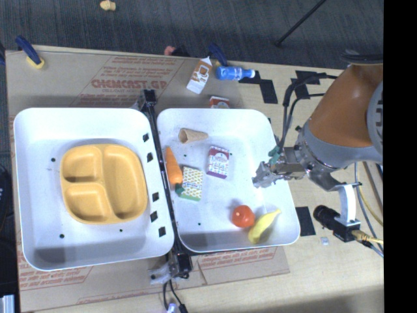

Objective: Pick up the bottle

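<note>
Gripper over right bin, closure unclear; bottle outside, beyond rim.

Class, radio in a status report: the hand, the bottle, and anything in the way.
Hand low over right bin's right side, nothing seen in it. Blue bottle lying outside the bins, on the bench behind. Nothing between them but the bin rim.

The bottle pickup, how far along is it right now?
Nothing looks done yet. The blue bottle lies on its side on the bench, behind the right bin. The hand sits over that bin's right side, well away from the bottle. Left to do: reach the bottle, grasp it and lift it.
</note>
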Available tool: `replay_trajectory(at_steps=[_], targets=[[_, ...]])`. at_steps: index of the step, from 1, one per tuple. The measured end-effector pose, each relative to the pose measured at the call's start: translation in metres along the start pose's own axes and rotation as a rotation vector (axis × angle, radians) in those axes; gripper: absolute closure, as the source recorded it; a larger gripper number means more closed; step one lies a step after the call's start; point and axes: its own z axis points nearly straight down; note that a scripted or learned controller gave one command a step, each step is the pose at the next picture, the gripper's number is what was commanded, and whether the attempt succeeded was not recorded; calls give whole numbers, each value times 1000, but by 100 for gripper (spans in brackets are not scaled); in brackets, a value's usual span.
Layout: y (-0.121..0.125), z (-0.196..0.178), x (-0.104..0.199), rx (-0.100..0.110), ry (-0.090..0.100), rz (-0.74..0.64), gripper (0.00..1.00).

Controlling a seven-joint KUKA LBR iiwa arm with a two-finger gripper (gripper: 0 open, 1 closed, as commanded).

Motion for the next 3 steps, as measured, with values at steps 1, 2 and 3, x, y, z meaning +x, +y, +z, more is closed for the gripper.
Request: replay_trajectory(at_steps=[1, 2, 3], targets=[[-1, 66, 11, 0, 1, 328, 100], [0, 60, 49, -3, 0, 616, 100], [-1, 84, -41, -3, 1, 783, 100]])
